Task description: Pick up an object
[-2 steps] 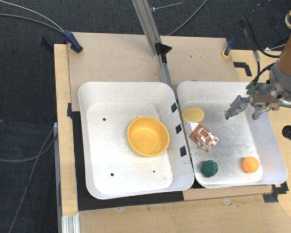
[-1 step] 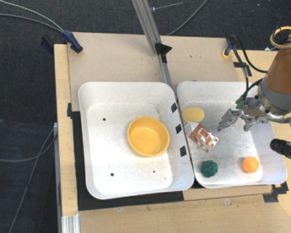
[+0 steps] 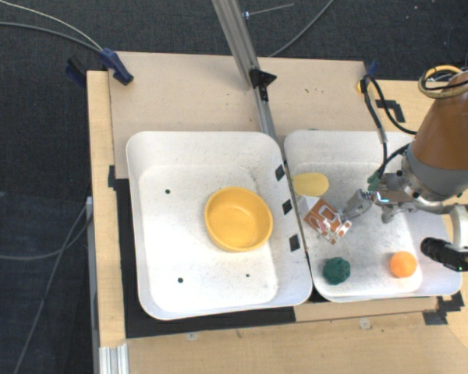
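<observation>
In the right bin (image 3: 433, 283), the gripper (image 3: 351, 210) hangs just right of the orange-white box (image 3: 326, 220); finger spread: cannot tell. Yellow lid (image 3: 310, 184) above, green ball (image 3: 336, 269) below, orange ball (image 3: 403, 264) lower right. Yellow bowl (image 3: 238, 219) sits in the left bin (image 3: 164, 287).

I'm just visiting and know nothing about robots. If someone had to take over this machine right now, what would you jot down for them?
Gripper: low in the right bin, fingertips beside the orange-and-white patterned object; whether it grips it is unclear.
Also in the right bin: pale yellow object, dark green ball, orange ball.
Left bin: yellow bowl.
Done: nothing visibly lifted.
Left: grasp one object and raise it.
</observation>
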You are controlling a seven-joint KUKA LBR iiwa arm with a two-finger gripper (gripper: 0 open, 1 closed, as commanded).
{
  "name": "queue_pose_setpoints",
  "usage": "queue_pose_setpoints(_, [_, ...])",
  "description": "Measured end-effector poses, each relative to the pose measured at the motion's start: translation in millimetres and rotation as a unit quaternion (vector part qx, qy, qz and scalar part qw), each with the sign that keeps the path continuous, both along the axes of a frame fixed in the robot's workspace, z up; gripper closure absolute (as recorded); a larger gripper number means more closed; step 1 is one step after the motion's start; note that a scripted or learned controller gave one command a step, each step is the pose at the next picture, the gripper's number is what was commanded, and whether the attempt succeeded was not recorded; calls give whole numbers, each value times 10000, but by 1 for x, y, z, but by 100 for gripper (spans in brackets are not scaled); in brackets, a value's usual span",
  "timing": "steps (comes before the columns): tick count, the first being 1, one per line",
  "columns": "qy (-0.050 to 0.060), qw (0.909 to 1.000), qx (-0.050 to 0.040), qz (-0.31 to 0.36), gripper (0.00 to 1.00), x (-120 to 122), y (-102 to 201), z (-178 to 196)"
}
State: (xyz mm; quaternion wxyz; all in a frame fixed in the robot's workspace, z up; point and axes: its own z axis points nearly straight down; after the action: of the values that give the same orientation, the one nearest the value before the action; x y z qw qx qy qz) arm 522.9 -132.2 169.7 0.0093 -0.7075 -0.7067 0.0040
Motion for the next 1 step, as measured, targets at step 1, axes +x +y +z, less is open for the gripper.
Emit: queue_pose_setpoints(1, [-36, 10000, 9, 6, 0, 7, 7, -54])
